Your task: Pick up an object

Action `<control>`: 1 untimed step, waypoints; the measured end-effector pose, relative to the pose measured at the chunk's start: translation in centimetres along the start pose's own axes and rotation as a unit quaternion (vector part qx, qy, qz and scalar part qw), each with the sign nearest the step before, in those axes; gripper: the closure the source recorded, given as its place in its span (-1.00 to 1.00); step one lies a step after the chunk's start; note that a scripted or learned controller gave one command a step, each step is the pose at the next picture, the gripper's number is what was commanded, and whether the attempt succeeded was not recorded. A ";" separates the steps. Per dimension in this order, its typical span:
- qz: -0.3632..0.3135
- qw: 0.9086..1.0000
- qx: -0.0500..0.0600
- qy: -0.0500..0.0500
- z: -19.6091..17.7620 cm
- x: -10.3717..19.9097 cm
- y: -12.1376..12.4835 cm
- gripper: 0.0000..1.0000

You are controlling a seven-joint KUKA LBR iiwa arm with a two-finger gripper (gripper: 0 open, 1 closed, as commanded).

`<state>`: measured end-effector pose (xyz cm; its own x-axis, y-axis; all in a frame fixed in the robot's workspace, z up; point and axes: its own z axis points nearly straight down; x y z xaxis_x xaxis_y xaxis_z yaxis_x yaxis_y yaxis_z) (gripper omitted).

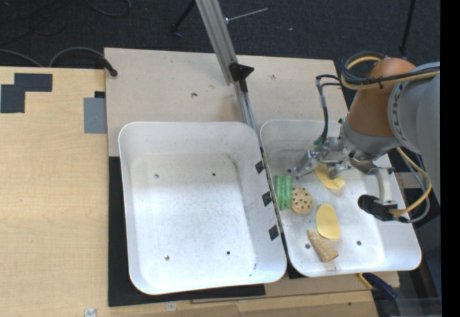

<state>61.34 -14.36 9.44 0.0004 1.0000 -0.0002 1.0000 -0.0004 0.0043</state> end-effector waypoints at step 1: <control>0.002 1.000 0.000 0.000 -1.0 -0.1 0.0 1.00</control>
<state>61.34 -14.44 10.47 0.0045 1.0000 0.0005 1.0000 -0.0045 0.0041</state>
